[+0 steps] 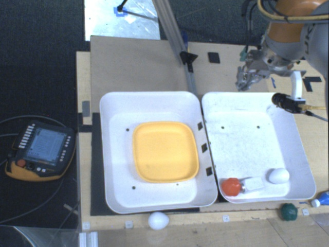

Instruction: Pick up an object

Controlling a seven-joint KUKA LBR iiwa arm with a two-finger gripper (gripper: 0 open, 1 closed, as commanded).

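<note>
Small orange-red ball (231, 187) sits in the lower left corner of the right white bin (247, 138), touching a clear little packet (253, 184) whose long side runs left to right toward a white egg-shaped thing (278, 176). The jaws (247, 81) hang at the upper right of the frame, above the bin's top edge, well apart from the ball, which lies straight down the frame from them. I cannot tell if the jaws are open or closed. Being round, the ball points no way.
</note>
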